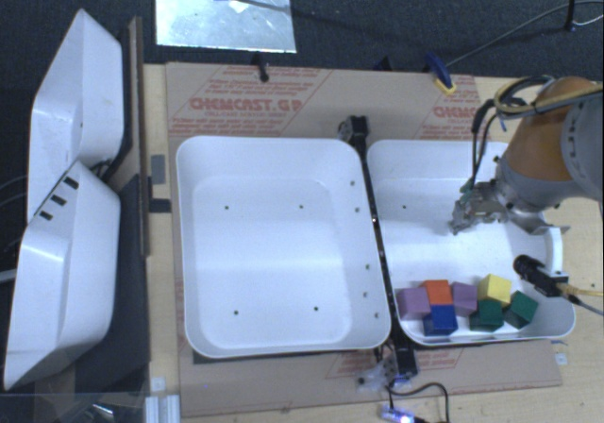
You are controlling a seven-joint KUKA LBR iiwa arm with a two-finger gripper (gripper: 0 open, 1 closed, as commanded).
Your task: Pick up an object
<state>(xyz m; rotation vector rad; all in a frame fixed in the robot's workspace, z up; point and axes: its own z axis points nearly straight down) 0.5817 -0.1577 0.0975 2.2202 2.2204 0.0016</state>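
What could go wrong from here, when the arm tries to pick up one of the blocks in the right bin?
1. The blocks lie packed against the right bin's near wall, so the fingers may find no room around one and slip off.
2. The gripper is above bare bin floor, apart from the blocks; closing there would probably grasp nothing.

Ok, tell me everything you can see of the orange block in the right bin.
The orange block is a small cube with a matte, plain look, lying in the cluster along the near wall of the right bin. It sits between two purple blocks, touching or nearly touching both, with the blue block right in front of it. The hand is apart from it, farther back in the bin.
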